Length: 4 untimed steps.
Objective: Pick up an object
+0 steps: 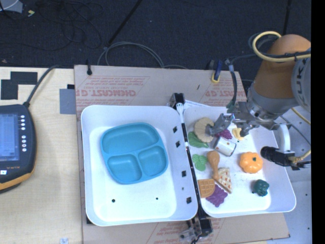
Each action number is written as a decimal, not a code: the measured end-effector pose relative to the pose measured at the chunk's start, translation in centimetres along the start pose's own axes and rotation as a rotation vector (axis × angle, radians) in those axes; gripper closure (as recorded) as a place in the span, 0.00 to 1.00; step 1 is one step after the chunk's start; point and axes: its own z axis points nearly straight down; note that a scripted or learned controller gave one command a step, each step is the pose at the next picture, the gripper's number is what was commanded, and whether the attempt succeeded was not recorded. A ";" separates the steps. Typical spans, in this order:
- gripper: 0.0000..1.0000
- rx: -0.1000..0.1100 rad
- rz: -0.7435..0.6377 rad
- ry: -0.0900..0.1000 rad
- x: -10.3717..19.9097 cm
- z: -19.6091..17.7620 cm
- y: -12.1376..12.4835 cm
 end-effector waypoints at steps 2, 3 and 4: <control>0.00 -0.007 0.001 -0.003 0.4 12.6 -2.0; 1.00 -0.005 0.006 0.001 0.4 11.6 -2.0; 0.00 -0.004 0.007 0.001 0.4 11.7 -2.0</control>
